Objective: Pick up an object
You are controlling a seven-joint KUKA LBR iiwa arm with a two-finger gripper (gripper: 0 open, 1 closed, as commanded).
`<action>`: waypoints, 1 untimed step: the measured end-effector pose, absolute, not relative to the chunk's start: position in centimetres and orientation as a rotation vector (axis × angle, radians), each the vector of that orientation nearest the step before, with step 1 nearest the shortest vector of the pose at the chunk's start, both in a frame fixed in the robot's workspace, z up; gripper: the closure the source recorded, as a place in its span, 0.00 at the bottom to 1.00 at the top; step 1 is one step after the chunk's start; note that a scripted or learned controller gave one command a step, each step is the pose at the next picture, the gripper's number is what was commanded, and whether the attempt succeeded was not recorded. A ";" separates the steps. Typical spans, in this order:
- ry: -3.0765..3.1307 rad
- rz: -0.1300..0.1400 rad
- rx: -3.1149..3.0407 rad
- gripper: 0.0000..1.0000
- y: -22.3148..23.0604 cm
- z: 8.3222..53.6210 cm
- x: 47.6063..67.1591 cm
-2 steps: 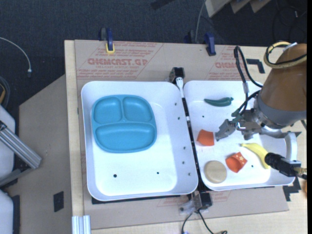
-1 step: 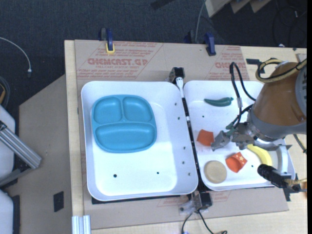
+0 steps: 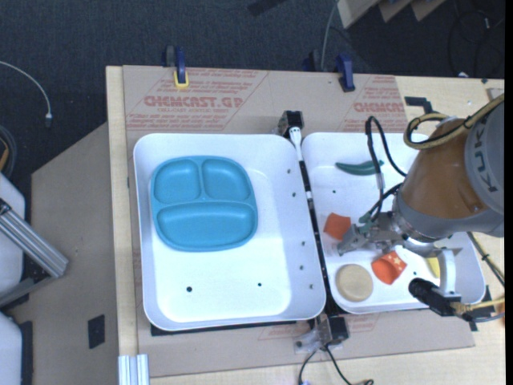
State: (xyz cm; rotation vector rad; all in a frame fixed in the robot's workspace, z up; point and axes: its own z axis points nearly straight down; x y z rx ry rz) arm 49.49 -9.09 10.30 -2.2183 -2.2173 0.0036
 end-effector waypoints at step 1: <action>-2.219 0.000 -2.224 1.00 -9.1 11.5 49.6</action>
